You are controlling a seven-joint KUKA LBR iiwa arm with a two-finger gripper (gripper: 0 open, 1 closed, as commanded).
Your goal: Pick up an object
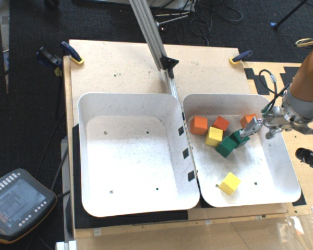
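1. lone yellow cube [229, 183] sat near the right bin's [281, 184] front edge, well apart from the rest.
2. gripper [244, 132] was down by the green block [230, 143] mid-bin, likely lining up a grab; couldn't tell its state.
3. orange cubes [199, 125] clustered toward the back edge.

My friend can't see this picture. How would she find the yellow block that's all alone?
Look in the right bin, the one holding the colored blocks. Most of them crowd together near its far side. The lone yellow block lies apart from them toward the near edge, unlike the other yellow block, which touches the green block.
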